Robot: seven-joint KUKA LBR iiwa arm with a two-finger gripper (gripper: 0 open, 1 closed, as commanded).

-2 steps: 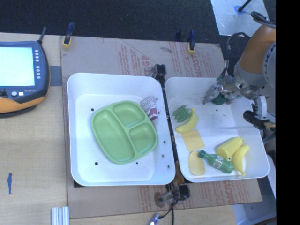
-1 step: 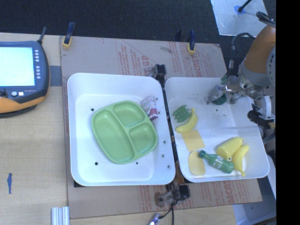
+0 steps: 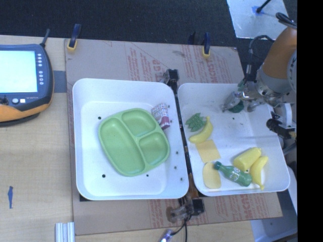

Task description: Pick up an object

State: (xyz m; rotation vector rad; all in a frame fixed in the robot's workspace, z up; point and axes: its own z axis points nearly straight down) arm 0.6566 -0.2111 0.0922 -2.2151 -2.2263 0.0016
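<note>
Jaws: state unclear, possibly on green item | green bottle (image 3: 233,174): white label unreadable | right bin (image 3: 282,185)

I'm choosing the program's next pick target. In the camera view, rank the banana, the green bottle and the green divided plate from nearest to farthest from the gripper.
From the gripper, at the right bin's far edge:
1. Banana, right bin, left side.
2. Green bottle, right bin, near edge.
3. Green divided plate, middle of the left bin.
</note>
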